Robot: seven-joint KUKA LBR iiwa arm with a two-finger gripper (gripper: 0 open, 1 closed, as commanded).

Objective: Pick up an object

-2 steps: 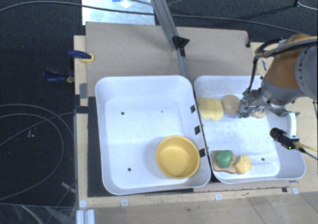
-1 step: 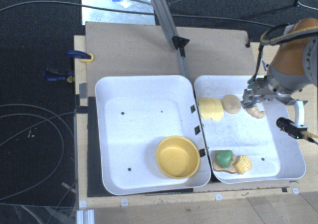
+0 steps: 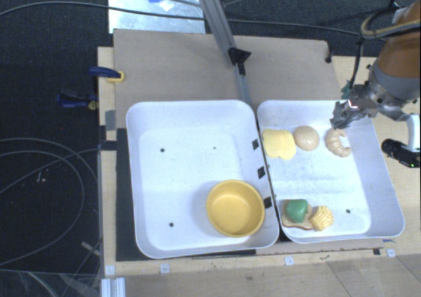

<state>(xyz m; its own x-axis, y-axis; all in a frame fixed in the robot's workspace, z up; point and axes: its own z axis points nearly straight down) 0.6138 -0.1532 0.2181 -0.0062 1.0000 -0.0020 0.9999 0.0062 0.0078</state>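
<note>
In the right bin [image 3: 378,177] lie a pale yellow lump [image 3: 279,143], a round beige ball [image 3: 306,137], a curved tan croissant-like piece [image 3: 339,143], and near the front a green piece [image 3: 297,209] on a tan slab beside a yellow ridged piece [image 3: 321,217]. A yellow bowl [image 3: 235,207] stands in the left bin [image 3: 158,157] at its front right. My gripper [image 3: 343,116] hangs at the right bin's far right side, just above and behind the croissant-like piece. Nothing shows between its tips.
A slanted grey pole [image 3: 217,12] with a black clamp crosses the bench behind the bins. Blue and yellow clamps [image 3: 92,88] sit at the bench's left edge. Cables run over the dark floor on the left.
</note>
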